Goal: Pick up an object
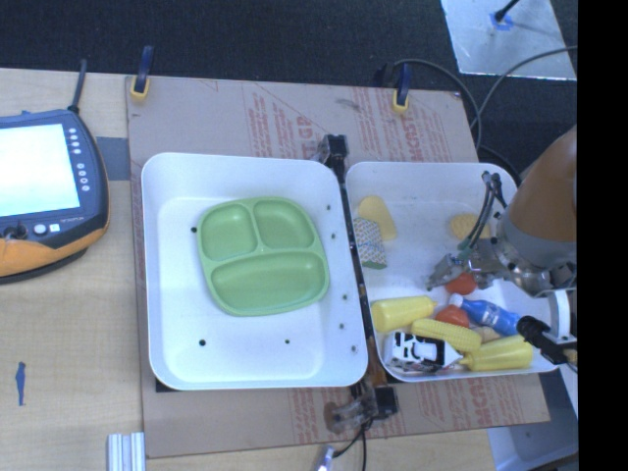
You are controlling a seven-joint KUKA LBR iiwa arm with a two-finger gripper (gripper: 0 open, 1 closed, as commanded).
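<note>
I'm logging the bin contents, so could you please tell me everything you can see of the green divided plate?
The green divided plate is pale green, looks like smooth plastic, and has a rounded-square outline. Raised ridges split it into three compartments: two smaller ones along the far side and one wide one along the near side. It lies flat and right way up, turned slightly askew, near the middle of the left white bin. It rests on the bin floor, clear of the walls.

Two smooth, glossy white plastic bins (157,263) on matt brown cardboard sheet (294,116) w/ printed lettering; green divided tray (263,255) looks smooth, semi-matt plastic; yellow toys (402,312) shiny plastic.
</note>
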